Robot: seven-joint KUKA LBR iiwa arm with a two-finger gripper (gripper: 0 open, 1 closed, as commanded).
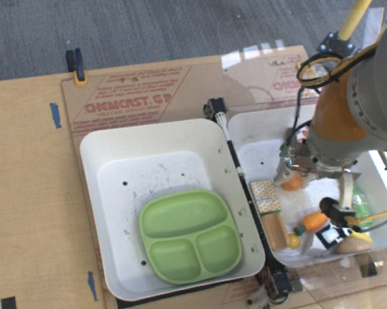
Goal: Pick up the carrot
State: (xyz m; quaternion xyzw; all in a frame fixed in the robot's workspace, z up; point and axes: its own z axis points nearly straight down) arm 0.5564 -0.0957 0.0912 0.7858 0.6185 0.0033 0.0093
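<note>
Claw hangs low in the right bin, left of centre. Can't tell from this angle whether it's apart or together. Right under it, touching or nearly so, is a small round-ish orange lump. Prob. not the target, and nothing shows it gripped. The carrot, as I read it, is the longer orange piece w/ a green end. It lies tilted nearer the bin's front edge, a little apart from the claw. Left of the carrot is a brown block, and beyond that a tan patterned cracker, both along the bin's left wall. A green item and a yellow one lie to the right and front. The left bin holds a green 3-part plate, and both bins sit on the tabletop. Step in hand looks like approach, w/ the carrot not yet picked. To do it well: shift toward the front edge, centre over the carrot's mid-length, and turn the wrist so the claw closes across the short axis. Go in wide and straight down, since it's crowded there and the brown block and lump could get nudged or caught. Close firmly, then lift straight up and check it came along.
</note>
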